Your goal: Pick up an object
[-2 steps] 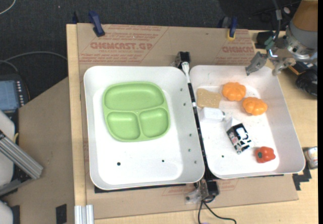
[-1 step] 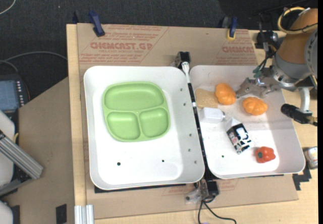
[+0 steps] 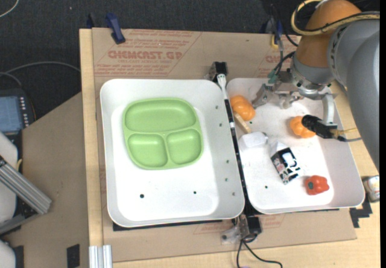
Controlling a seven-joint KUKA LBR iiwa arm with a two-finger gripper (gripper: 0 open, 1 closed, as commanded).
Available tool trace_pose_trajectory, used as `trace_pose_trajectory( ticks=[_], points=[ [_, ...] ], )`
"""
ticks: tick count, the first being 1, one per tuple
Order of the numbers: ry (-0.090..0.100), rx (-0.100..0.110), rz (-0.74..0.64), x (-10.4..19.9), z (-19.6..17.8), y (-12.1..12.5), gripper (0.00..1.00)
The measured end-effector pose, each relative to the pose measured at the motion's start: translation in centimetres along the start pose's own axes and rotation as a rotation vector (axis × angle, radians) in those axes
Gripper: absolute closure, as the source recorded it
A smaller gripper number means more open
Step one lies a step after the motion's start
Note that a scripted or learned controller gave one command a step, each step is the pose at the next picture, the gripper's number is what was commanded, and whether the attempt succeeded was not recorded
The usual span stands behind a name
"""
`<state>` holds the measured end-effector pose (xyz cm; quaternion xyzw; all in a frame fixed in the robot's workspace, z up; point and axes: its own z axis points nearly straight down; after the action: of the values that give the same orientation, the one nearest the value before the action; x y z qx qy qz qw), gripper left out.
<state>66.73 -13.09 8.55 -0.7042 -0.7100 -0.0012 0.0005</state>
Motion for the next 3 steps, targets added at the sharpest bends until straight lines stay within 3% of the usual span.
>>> trace_pose_trajectory(
  ticks=[1, 2, 3],
  points=[
    [-0.003, -0.001, 0.005, -0.6, -1.1, -0.1, 1.00],
    [0.000, 0.005, 0.006, 4.1, -6.0, -6.2, 1.00],
    [0.001, 0.007, 0.006, 7.9, -10.1, -14.1, 1.00]
  ],
)
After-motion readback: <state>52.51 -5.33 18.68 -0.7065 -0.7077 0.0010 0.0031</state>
